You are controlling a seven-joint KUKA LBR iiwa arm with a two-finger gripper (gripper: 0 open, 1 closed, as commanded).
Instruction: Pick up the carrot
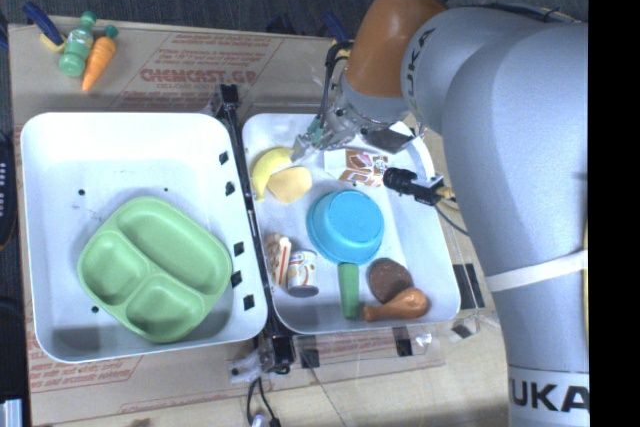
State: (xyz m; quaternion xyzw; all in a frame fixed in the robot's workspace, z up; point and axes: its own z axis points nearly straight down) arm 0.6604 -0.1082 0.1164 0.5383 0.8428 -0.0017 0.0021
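Observation:
The carrot [97,62], orange with a green top, lies on the cardboard beyond the left bin's far left corner, outside both bins. It rests beside a green toy bottle [74,50]. My gripper [308,141] is low in the far left corner of the right bin [432,215], just above a yellow lemon [264,169] and a pale yellow piece [291,184]. It is well to the right of the carrot. Nothing shows between its tips.
The left bin [40,175] holds a green divided plate [155,265]. The right bin contains a blue bowl [347,223], a green handle [347,288], a drumstick [396,305], a brown lump [388,276], a small can [301,271] and a printed card [364,165].

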